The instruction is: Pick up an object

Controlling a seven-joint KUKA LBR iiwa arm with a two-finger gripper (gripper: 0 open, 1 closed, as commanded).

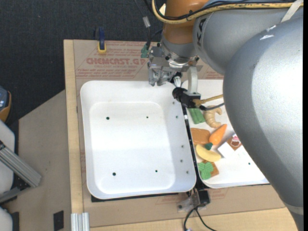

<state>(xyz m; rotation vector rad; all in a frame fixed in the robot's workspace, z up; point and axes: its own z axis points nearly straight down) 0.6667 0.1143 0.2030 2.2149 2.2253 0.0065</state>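
**Two bins, toys crowded at the shared wall**

Two white bins sit side by side. The left bin fills the frame's centre with a broad bare floor. The right bin, largely under the grey arm, holds a heap near the dividing edge: orange carrot, yellow banana, green block. The gripper hangs over the left bin's upper right rim; whether its jaws are parted cannot be told.
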